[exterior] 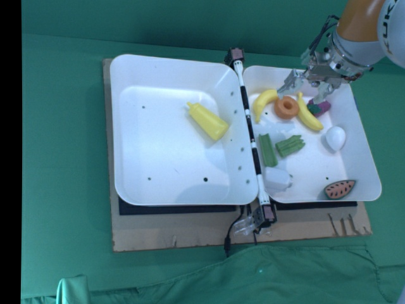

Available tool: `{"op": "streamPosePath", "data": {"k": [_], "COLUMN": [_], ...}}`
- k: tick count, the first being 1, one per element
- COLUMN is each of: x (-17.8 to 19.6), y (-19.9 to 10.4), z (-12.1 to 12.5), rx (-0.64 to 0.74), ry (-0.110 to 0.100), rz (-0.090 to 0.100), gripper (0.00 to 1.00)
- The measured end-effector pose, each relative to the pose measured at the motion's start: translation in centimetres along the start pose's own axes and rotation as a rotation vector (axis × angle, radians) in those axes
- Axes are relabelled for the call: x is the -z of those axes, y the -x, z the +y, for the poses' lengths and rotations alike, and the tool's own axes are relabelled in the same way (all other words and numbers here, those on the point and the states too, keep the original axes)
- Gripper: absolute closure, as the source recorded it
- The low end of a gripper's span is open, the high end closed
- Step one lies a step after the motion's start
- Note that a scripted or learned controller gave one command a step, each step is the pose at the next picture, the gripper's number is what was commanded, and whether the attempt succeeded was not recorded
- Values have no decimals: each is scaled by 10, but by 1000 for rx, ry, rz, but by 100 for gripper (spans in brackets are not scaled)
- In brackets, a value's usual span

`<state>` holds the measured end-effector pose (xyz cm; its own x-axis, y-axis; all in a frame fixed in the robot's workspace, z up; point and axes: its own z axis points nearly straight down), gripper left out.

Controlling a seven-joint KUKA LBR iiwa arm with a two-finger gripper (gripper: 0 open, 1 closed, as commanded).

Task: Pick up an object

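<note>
Two shallow white bins side by side on the bench: left bin [136, 75], right bin [364, 163], split by a black-and-white divider bar [248, 116]. One object in the left bin, a yellow squeeze bottle [207, 120], lying tilted, nozzle toward the upper left, near the middle and toward the divider.

Crowded on the right. Near the far edge, a yellow banana [264, 102] curving beside an orange ring [286, 107], the two nearly touching. Just right of the ring, a second banana [309, 114] slanting downward, and at its upper end a small purple and green piece [320, 107], partly hidden and hard to name. Below, a white egg [335, 138] toward the right wall. Toward the divider, a green strip [267, 149] lying lengthwise, with a green bundle like asparagus [290, 145] just beside it. Lower still, a pale translucent cup or block [277, 178] by the divider, and a watermelon slice [340, 189] in the near right corner.

Reaching in from the right, the grey arm with its orange band. Gripper [308, 87] above the far part of the right bin, over the ring and the second banana, fingers spread wide apart, one finger [292, 81] on the left and the other on the right. Nothing between them, nothing held; every object resting on a bin floor.
</note>
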<state>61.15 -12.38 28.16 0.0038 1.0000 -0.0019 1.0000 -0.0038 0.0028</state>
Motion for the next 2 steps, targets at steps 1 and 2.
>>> {"op": "streamPosePath", "data": {"k": [1, 2], "x": [0, -44], "y": [0, -4], "z": [0, 6], "rx": [0, 1], "ry": [0, -5], "rz": [0, 0], "gripper": [0, 0]}}
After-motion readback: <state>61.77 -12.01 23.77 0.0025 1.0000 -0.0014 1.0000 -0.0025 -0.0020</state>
